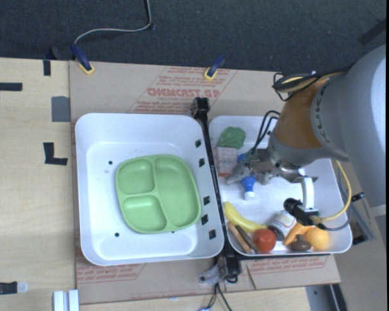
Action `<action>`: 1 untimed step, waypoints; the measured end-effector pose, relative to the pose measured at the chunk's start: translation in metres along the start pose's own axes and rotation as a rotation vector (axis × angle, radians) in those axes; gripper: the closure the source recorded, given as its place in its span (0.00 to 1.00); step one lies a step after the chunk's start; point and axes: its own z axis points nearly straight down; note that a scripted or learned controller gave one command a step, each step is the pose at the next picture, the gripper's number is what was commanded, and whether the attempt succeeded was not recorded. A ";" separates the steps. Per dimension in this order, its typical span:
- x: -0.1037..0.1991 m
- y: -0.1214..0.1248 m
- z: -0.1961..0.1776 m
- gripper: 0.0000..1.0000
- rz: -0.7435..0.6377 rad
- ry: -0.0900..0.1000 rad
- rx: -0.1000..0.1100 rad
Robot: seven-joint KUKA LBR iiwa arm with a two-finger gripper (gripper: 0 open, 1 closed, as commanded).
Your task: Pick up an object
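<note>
**Arm low over the right bin, claw state unclear**

Dark grey carpet fills the top of your view, with a white cable (126, 19) looping across it. Below that you have a pale wood bench (26, 193) marked with black tape pieces, and a brown cardboard sheet (175, 91) with red print, pinned at its far edge by two yellow-and-blue clamps (84, 63).

Two white bins sit on the cardboard side by side, touching along a black divider. Your left bin (94, 135) holds a green three-compartment plate (158, 193), lying flat near its middle.

Your right bin (337, 241) carries the clutter: a green leaf-shaped piece (231, 137) at the far end, a printed packet (225, 159) beside it, a small blue-and-white bottle (248, 187), a banana (241, 219), a red tomato (264, 240), a small jar (282, 223), an orange fruit (317, 238) and a brown object (301, 243) packed along the near edge.

The arm reaches in from the right, and its gripper (246, 169) sits low just above the bottle, near the packet. You cannot tell from this angle whether the fingers are apart or together, or whether anything is between them.
</note>
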 end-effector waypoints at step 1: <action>-0.002 0.021 0.000 0.00 0.001 0.001 0.003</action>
